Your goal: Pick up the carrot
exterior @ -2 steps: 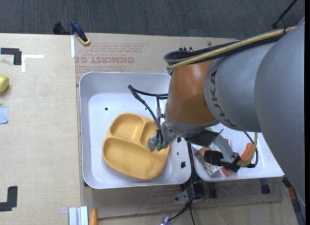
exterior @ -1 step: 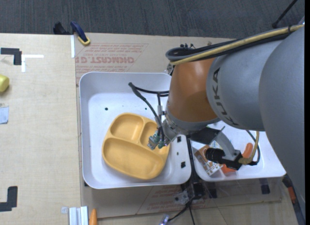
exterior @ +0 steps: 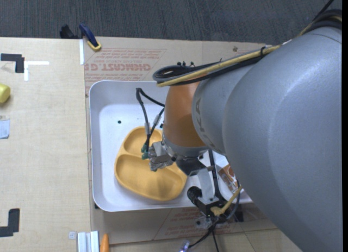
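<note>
The big grey arm (exterior: 283, 126) with its orange band (exterior: 179, 118) reaches in from the right and covers most of the bench. Its wrist hangs low over the left white bin (exterior: 103, 153). The gripper (exterior: 156, 159) sits right above a yellow divided plate (exterior: 136, 177) that lies in this bin, near the ridge between the plate's compartments. The wrist body and its cables hide the gripper's tips and whatever lies directly under them.
The bin rests on a cardboard sheet (exterior: 125, 66) with red print. A blue and yellow clamp (exterior: 89, 36) lies at its top left corner. A small yellow object (exterior: 3, 93) is at the far left edge of the wooden bench. Cables (exterior: 212, 213) dangle below the wrist.
</note>
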`<state>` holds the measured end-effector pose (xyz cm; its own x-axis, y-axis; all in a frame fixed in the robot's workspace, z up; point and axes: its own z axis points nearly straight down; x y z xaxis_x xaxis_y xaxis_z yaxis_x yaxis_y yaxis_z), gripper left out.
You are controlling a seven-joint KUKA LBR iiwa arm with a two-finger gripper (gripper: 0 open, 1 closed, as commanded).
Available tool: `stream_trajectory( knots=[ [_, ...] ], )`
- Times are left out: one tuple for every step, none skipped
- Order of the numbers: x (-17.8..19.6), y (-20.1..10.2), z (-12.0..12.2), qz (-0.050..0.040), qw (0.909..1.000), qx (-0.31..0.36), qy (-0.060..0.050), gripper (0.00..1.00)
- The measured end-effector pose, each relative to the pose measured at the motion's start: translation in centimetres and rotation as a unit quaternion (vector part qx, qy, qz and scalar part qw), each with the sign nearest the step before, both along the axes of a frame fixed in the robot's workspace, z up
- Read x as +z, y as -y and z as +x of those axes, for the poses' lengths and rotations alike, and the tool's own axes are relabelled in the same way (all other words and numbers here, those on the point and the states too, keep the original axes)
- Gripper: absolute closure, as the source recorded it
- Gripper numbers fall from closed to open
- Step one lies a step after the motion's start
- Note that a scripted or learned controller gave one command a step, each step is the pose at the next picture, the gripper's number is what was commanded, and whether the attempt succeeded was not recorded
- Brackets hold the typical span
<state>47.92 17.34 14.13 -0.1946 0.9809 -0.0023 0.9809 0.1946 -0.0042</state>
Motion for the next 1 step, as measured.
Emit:
stream_trajectory(
  knots=[
    [0.88,-4.73,-0.09,-0.0009,0.999,-0.046,0.0,1.0]
  ],
)
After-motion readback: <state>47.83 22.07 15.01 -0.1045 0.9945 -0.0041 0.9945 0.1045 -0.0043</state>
